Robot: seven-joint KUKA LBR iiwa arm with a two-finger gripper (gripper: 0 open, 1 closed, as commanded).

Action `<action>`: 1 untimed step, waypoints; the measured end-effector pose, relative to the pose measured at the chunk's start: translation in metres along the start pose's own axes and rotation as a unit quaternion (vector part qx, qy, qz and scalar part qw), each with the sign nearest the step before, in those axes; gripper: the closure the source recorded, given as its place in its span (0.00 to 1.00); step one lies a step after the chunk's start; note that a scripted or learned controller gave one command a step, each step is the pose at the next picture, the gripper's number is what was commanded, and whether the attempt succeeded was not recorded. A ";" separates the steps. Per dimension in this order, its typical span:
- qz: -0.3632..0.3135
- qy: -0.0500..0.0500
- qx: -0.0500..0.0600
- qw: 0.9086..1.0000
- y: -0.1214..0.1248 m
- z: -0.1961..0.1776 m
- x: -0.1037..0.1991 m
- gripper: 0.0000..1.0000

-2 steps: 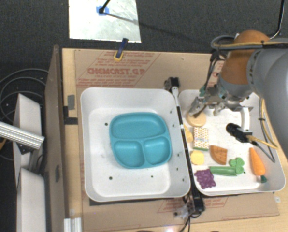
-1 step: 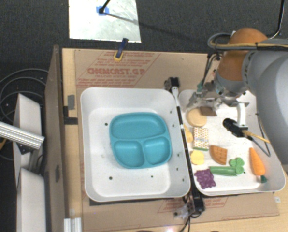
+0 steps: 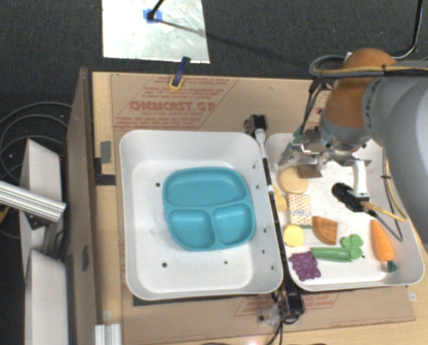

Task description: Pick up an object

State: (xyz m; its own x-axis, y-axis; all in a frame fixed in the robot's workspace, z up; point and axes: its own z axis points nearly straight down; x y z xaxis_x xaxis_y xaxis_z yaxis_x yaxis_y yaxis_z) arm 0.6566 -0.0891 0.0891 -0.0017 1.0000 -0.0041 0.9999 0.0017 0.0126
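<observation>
Two white bins sit side by side on the tabletop [image 3: 199,99]. At left of centre, one bin [image 3: 138,157] carries a blue divided plate [image 3: 208,208]. At right, the other bin [image 3: 408,264] has toy foods: a round cracker [image 3: 294,181], carrot [image 3: 381,241], purple grapes [image 3: 304,264]. Above the cracker hangs the tool [image 3: 307,165]; whether it grips anything, I cannot tell.

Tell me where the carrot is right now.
The carrot lies in the right bin, near its right wall, just right of the broccoli.
</observation>
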 end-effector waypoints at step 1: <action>0.000 0.001 0.003 1.000 -0.013 0.002 0.000 0.00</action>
State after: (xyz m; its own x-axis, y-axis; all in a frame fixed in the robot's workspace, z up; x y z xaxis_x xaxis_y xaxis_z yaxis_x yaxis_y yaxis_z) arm 0.6436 -0.0889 0.0869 -0.0008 1.0000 -0.0022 1.0000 0.0008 0.0065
